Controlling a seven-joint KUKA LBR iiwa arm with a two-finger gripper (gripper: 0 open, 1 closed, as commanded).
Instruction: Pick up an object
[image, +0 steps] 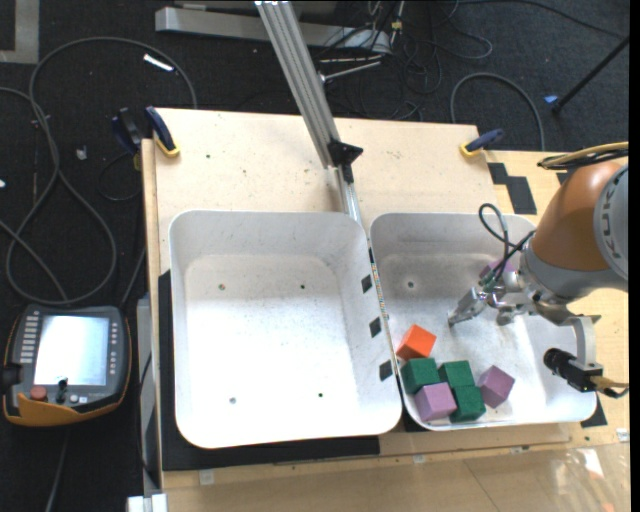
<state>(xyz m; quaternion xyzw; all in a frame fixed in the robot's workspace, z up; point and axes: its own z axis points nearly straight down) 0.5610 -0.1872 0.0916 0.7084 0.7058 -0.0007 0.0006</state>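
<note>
Several small blocks lie in the right bin (430, 250), near its front. An orange block (417, 342) sits by the left wall. Just in front of it lie a green block (420, 374), a second green block (461, 377) and a third green block (469, 404). A purple block (434, 401) rests at the front edge, and another purple block (496, 384) lies to the right. My gripper (481, 317) hangs over the bin's middle, up and to the right of the orange block. It is open and nothing sits between its fingers.
The left bin (190, 300) stands beside the right one, sharing a raised middle rim. A slanted metal pole (305, 85) comes down to the bins' back junction. Clamps sit at the bench's back corners. A pendant (65, 365) lies off the bench at the left.
</note>
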